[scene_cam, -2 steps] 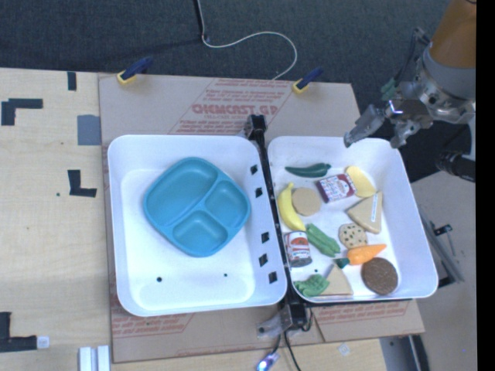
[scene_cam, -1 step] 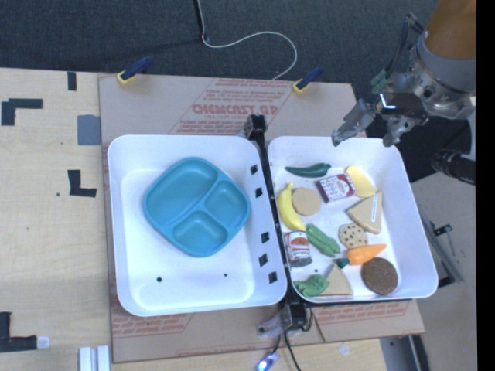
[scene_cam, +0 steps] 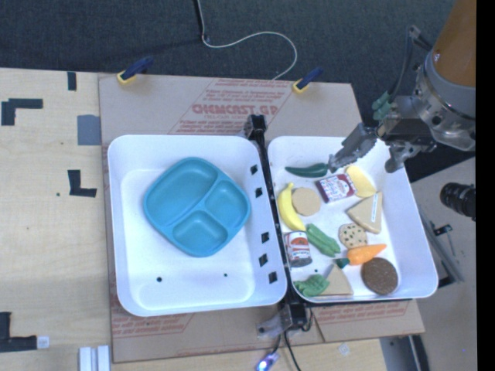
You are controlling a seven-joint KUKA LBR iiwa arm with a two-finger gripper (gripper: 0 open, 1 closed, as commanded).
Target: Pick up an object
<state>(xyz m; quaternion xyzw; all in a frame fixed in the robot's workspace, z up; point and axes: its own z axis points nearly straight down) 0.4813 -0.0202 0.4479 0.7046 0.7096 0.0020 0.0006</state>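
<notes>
The gripper (scene_cam: 370, 150) hangs over the upper part of the right bin (scene_cam: 414, 230); its two fingers stand spread apart with nothing between them. The toy food lies in this bin: a green chili pepper (scene_cam: 307, 170) just below the left finger, a banana (scene_cam: 289, 207) near the inner wall, a carrot (scene_cam: 363, 254) and a brown round cookie (scene_cam: 380, 275) lower down; the left bin (scene_cam: 131, 284) bears a blue divided plate (scene_cam: 196, 205).
</notes>
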